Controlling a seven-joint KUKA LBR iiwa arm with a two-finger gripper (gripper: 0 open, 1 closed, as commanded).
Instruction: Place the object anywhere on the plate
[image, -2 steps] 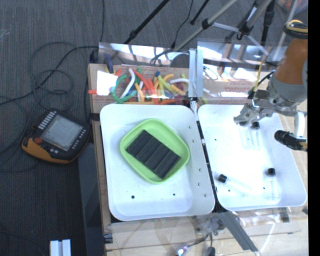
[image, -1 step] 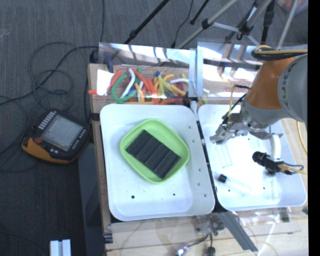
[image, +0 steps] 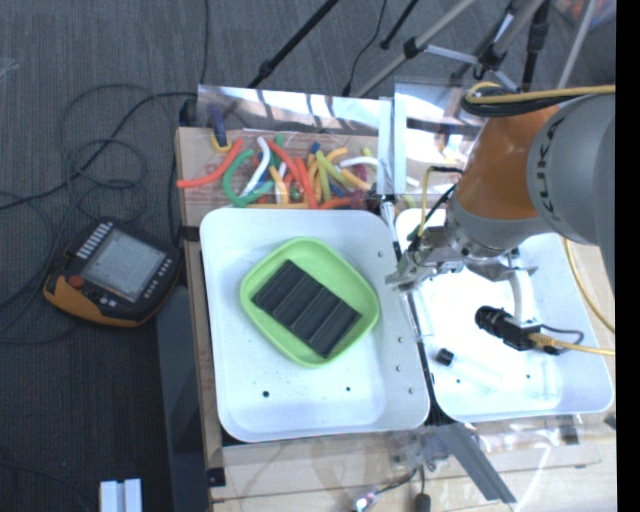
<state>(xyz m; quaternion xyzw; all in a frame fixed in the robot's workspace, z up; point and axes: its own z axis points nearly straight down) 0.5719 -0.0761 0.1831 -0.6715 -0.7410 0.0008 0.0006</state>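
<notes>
Where left bin (image: 300, 405) sits: one green plate (image: 262, 272), one dark slab (image: 305, 308).

Only one marking can be read: the dark letters "KUKA", running sideways along the grey arm (image: 585, 160) beside its orange band (image: 505, 165). No other text is legible.
</notes>
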